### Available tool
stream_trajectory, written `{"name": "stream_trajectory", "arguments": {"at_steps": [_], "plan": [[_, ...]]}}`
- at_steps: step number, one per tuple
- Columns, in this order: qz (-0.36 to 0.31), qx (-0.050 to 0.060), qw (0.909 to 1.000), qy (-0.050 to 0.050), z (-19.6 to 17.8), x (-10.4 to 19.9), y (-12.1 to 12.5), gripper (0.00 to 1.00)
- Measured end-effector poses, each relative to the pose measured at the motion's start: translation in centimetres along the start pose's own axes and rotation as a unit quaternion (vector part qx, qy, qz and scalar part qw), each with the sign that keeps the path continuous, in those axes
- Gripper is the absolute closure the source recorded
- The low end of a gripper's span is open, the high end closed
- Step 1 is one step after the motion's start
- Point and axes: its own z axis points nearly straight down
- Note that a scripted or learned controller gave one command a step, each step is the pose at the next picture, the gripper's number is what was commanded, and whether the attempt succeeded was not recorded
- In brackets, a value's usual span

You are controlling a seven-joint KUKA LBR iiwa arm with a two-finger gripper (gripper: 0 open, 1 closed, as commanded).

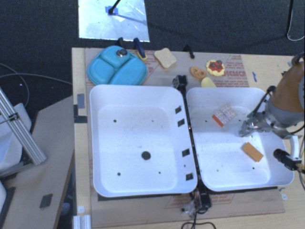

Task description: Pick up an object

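Note:
The right bin (267, 175) holds a small red-and-white packet (224, 114) near its middle back. An orange block (252, 151) lies toward the bin's front right. My gripper (247, 128) hangs low inside this bin, between the two. It is right of the packet and just above-left of the block, and nothing shows in its grasp. The orange band of the arm (290, 92) rises over the bin's right rim. A dark round disc (146, 155) lies on the floor of the left bin (102, 142).
Behind the bins on the bench lie a blue sectioned tray (116, 67), a toast slice (165, 57), and small toy foods (215, 67). A shiny sheet (113, 12) lies farther back. Black clips (183, 123) line the seam between the bins.

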Motion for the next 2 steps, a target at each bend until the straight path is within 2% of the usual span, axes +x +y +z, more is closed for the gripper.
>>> {"name": "stream_trajectory", "arguments": {"at_steps": [1, 2], "plan": [[0.001, -0.002, 1.0, -0.002, -0.3, -0.1, -7.9, 1.0], [-0.006, -0.001, 1.0, -0.001, 0.2, 1.2, 4.8, 1.0]]}}
